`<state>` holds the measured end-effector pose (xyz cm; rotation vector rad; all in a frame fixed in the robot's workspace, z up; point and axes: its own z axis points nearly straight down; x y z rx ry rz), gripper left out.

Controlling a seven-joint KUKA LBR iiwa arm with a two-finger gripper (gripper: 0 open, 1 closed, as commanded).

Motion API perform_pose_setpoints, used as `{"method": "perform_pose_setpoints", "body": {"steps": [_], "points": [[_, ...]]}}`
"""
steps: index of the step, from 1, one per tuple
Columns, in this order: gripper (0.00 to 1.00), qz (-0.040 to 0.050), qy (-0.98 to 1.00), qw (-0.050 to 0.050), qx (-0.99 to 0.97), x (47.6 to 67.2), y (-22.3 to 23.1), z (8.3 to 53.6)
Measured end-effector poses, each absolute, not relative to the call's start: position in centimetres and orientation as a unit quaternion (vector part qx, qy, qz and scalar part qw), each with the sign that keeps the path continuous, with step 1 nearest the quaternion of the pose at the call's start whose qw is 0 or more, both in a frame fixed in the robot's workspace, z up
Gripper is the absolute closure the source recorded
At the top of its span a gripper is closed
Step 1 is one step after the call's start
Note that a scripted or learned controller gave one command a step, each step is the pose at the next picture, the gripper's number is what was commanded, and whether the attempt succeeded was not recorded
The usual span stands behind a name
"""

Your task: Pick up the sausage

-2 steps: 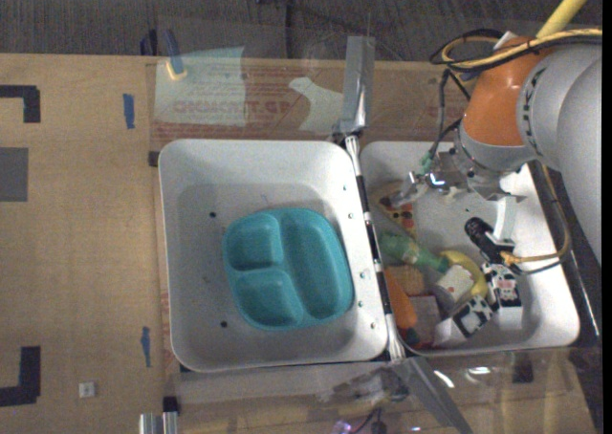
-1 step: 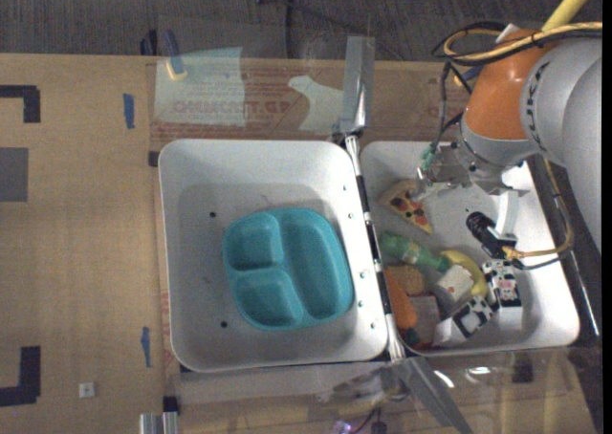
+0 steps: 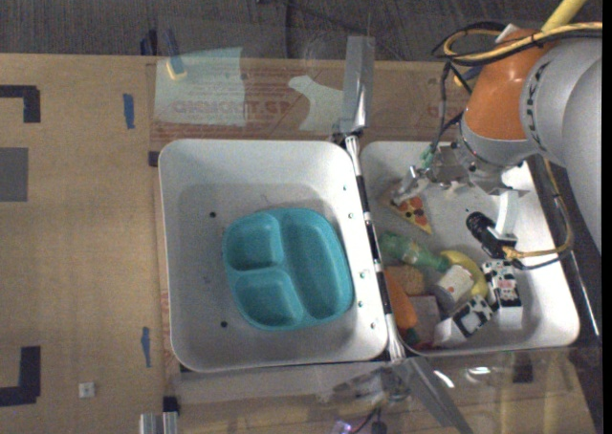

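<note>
In the right bin, an orange-brown oblong piece lies by the front left corner; it looks like the sausage, partly covered by neighbouring toys. My gripper hangs over the back left part of that bin, just above a pizza slice. It is well behind the sausage and holds nothing that I can see. The grey arm with its orange band comes in from the upper right.
A teal divided plate lies in the left bin. Around the sausage sit a green bottle, a brown round piece, a yellow item and black-and-white pieces. A cable trails over the right bin.
</note>
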<state>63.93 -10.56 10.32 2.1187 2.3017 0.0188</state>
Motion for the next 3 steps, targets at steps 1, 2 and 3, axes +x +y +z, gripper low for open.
{"method": "perform_pose_setpoints", "body": {"steps": [1,2,3], "points": [[0.0,0.006,0.747,0.007,0.664,63.2,-15.5,9.5],[0.0,0.0056,0.75,0.008,0.662,65.0,-16.1,9.5],[0.0,0.0058,0.747,0.009,0.665,64.4,-16.0,9.5]]}}
